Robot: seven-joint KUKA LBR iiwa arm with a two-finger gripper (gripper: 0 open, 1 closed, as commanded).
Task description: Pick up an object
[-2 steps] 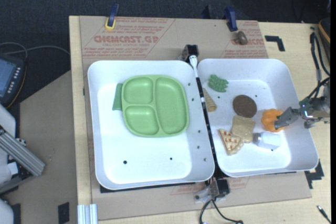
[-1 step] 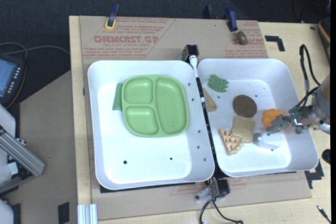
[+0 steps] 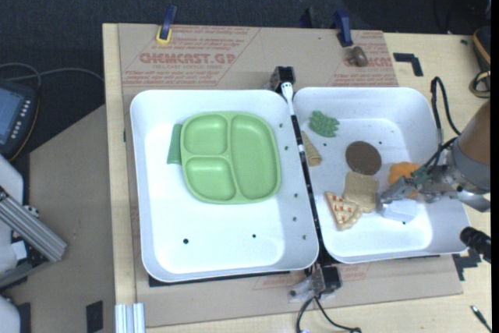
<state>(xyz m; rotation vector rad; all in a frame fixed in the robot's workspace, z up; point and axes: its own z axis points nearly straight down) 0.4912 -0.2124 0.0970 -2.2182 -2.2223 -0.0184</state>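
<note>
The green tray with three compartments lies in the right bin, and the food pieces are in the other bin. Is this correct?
Not quite. The camera view shows the green tray in the left bin; the food pieces are in the right bin.

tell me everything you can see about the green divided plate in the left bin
The green divided plate is pale green, looks like plastic, and is a rounded rectangle with three compartments: two smaller ones on the view's left and one long one on the right. It lies flat, face up, in the upper middle of the left bin. A darker green edge shows from under its left side. All three compartments look bare.
</note>
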